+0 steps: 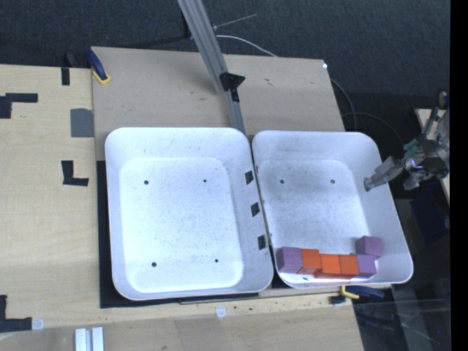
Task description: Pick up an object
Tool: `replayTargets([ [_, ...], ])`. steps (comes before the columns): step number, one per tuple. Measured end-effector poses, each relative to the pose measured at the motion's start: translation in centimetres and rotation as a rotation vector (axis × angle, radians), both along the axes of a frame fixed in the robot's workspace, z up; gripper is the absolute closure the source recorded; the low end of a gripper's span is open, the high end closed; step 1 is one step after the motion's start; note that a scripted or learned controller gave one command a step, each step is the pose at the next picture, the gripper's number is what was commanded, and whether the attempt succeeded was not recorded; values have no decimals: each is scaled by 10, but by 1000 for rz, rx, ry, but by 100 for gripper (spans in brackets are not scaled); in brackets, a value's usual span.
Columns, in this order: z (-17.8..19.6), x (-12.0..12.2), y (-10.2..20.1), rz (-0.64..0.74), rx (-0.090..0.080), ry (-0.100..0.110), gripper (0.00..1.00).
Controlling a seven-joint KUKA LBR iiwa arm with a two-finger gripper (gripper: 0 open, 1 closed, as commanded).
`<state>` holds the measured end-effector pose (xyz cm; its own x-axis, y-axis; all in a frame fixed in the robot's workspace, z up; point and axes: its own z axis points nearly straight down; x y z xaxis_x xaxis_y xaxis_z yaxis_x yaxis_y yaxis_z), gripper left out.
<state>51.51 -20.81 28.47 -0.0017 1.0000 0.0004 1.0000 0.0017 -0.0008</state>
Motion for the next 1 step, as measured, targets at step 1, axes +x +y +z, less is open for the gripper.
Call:
replayTargets([
  [1, 35, 35, 53, 7, 0, -4, 0],
])
